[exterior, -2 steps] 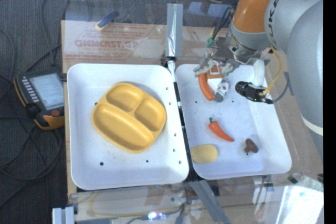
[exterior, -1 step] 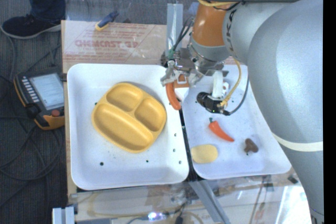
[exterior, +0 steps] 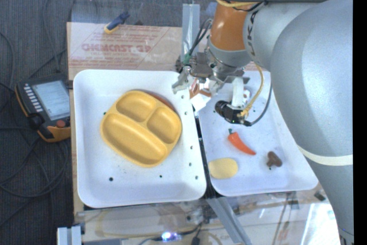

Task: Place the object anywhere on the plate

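Observation:
A yellow plate (exterior: 141,126) with three compartments lies in the left white bin (exterior: 92,181). In the right bin (exterior: 287,178) lie an orange carrot (exterior: 241,143), a flat pale-yellow round piece (exterior: 223,167) and a small brown lump (exterior: 274,160). My gripper (exterior: 198,90) hangs over the divide between the two bins, near their back edge, just right of the plate's far rim. The wrist above covers most of it. The carrot lies to its lower right, apart from it.
The arm's large grey body fills the right side, over part of the right bin. A wooden board (exterior: 123,51) with a blue-yellow object (exterior: 116,22) lies behind the bins. A handheld pendant (exterior: 47,106) sits left of the bench, among cables on the floor.

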Robot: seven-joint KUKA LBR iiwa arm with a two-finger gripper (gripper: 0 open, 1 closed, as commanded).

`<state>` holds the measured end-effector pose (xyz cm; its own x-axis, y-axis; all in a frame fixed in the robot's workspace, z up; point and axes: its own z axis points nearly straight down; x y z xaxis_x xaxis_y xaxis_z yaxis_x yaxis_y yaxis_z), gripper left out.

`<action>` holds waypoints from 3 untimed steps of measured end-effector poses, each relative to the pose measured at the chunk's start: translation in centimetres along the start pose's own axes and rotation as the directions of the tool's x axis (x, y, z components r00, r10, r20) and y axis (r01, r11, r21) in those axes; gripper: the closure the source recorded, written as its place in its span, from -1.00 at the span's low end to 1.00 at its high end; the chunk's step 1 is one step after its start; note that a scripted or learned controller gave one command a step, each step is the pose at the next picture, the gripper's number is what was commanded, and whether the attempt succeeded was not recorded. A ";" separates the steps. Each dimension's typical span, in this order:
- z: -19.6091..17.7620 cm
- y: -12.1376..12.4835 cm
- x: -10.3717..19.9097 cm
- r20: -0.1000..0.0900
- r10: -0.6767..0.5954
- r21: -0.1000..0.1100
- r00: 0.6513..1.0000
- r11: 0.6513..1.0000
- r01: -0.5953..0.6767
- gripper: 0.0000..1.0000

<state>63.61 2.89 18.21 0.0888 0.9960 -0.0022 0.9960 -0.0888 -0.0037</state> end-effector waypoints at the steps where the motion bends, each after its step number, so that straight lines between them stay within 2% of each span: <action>1: -0.8 0.0 0.0 0.001 -0.001 0.003 1.000 1.000 0.001 1.00; 2: 0.0 -3.1 5.2 0.000 -0.047 0.001 0.999 0.999 0.047 1.00; 3: 0.0 -3.1 5.1 0.000 -0.046 0.000 0.999 0.999 0.046 -1.00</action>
<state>60.97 8.30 18.25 0.0426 0.9991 -0.0018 0.9991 -0.0426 -0.0043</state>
